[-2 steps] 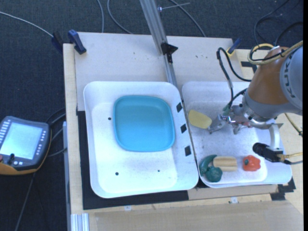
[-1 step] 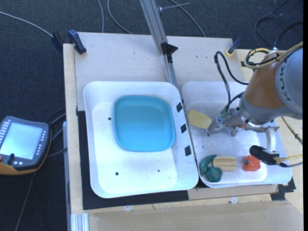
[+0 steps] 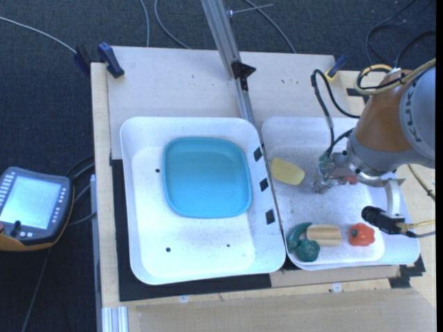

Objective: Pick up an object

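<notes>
Gripper (image 3: 324, 182) hung low in the right bin (image 3: 304, 133) beside a yellow piece (image 3: 287, 171) (fingers' spread impossible to tell, nothing visibly held).

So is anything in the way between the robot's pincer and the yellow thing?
Nothing visible is. The pincer is in the right bin, and the yellow thing lies just to its left with bare white floor between them. The green, tan and red toys sit farther down, along the bin's near edge.
</notes>
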You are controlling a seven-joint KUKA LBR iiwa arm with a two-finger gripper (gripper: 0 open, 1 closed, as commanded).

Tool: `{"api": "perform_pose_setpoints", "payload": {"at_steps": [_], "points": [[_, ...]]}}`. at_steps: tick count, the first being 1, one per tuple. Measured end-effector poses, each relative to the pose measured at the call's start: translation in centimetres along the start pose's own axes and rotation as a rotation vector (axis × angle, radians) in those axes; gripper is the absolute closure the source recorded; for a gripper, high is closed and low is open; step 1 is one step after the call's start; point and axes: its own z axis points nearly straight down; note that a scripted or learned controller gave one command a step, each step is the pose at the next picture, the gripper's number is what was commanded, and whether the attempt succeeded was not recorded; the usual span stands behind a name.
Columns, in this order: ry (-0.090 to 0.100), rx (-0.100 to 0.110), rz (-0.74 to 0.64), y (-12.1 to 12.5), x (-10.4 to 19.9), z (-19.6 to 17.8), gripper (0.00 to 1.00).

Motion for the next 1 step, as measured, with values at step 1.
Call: {"api": "perform_pose_setpoints", "payload": {"at_steps": [1], "points": [[-0.001, -0.005, 0.000, 0.35, -0.24, -6.27, 1.00]]}}
